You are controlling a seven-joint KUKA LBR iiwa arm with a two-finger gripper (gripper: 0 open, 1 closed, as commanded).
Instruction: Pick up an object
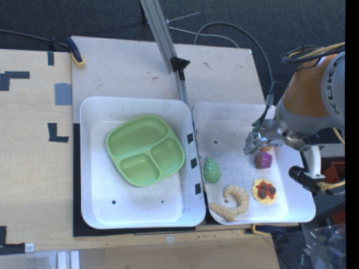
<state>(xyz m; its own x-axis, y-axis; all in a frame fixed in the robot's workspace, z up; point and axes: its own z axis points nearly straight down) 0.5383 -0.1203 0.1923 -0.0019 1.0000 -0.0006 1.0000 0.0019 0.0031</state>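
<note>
Near the right side of the right bin (221,122) I see a small purple object (263,160), the item closest to the gripper (255,144). It lies on the bin floor just below and to the right of the gripper tip; I cannot tell whether they touch. The metal tip is dark and blurred, so I cannot tell how the fingers stand, and I see nothing clearly between them.

Below the purple object, apart from it, I note a round yellow toy with red and dark toppings (265,191). Left of that lies a tan curled piece shaped like a croissant (233,202), close to the bin's front wall. A small green ribbed item (211,170) sits near the bin's left wall.

The arm (311,102), grey with its orange band, enters from the right and hangs over the bin's right edge.

My left bin (90,150) holds a green divided plate (146,149) with three compartments, lying flat and turned at an angle. Both bins rest on the bench (118,66).
</note>
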